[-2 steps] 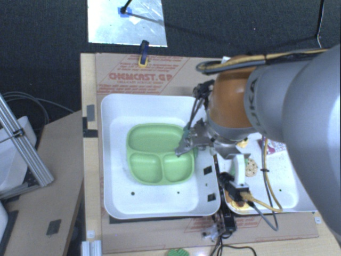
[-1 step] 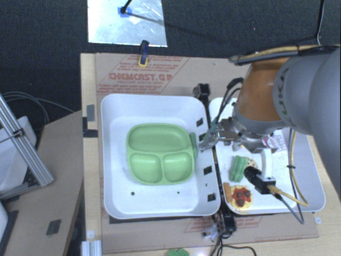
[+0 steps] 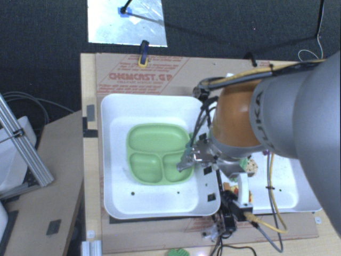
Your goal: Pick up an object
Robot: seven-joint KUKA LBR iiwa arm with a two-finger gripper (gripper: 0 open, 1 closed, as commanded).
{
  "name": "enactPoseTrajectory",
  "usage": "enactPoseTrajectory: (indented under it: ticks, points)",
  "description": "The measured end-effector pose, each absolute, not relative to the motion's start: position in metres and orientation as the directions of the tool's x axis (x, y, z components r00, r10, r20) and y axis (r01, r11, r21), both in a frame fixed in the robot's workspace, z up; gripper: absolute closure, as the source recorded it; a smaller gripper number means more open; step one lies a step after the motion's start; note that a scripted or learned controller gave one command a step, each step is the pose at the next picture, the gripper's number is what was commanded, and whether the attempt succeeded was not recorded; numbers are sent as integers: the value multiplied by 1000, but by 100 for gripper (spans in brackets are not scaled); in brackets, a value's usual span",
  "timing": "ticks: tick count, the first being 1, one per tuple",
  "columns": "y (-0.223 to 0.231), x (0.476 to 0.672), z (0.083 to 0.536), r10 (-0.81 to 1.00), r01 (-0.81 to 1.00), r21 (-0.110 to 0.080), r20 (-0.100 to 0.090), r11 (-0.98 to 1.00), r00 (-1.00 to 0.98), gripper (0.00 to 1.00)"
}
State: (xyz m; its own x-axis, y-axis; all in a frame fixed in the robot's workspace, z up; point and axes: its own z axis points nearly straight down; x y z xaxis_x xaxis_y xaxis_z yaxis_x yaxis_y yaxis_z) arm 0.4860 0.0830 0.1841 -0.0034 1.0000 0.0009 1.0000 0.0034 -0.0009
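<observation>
- Looming largest and nearest the lens, the grey KUKA arm with its orange wrist band (image 3: 240, 119) is reaching in from the right and hanging over the seam between the two bins.
- At the arm's lower end, the metal two-finger gripper (image 3: 187, 161) is sitting at the right edge of the pale green, three-compartment plastic tray (image 3: 154, 152).
- Gripper opening: the wrist housing and cabling are crowding the fingers, so whether they are spread or closed cannot be told.
- Nothing is showing as clamped in the tool, so no hold is being claimed.
- The green tray is lying flat in the left shallow white plastic bin (image 3: 114, 143), roughly centred, with one large compartment above two smaller ones.
- Tray surface is appearing smooth, moulded and slightly glossy, with rounded corners and a raised rim.
- A small spotted, light-coloured object (image 3: 250, 167) is showing in the right white bin (image 3: 290, 196), just beside the wrist; its identity is too unclear to state.
- Step in hand, as a judgement: the tool is lining up at the tray's right rim, in the approach or closing stage of a grasp.
- Next move is calling for a firm pinch across the thin rim, then a straight lift; a shallow bite on smooth plastic is likely to slip.
- Both bins are resting on a printed brown cardboard sheet (image 3: 141, 76) covering the bench.
</observation>
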Motion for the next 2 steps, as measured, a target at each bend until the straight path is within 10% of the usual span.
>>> enactPoseTrajectory:
  ticks: [1,2]
  points:
    - [13,503,184,1000,1000,2,-1,-3,3,0]
    - [17,503,194,1000,1000,3,1,4,-4,100]
